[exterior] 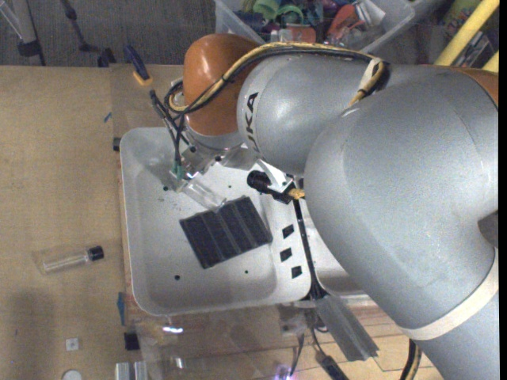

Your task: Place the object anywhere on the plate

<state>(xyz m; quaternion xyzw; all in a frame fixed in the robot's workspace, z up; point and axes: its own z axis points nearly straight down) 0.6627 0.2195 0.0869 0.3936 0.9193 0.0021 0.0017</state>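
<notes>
Grey KUKA arm (pixel 380 172), orange wrist band (pixel 210 77), yellow and black cables (pixel 238 58)

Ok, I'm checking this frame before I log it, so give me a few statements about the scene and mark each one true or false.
1. A dark ribbed slab lies flat in the white bin. True.
2. The arm reaches in from the left of the view. False: it comes in from the right.
3. A small clear vial with a black cap lies on the bench outside the bin. True.
4. The vial stands upright inside the bin. False: it lies on its side on the bench, left of the bin.
5. The gripper is over the far left part of the bin. True.
6. The box of colourful items sits at the bottom of the view. False: it is at the top.
</notes>
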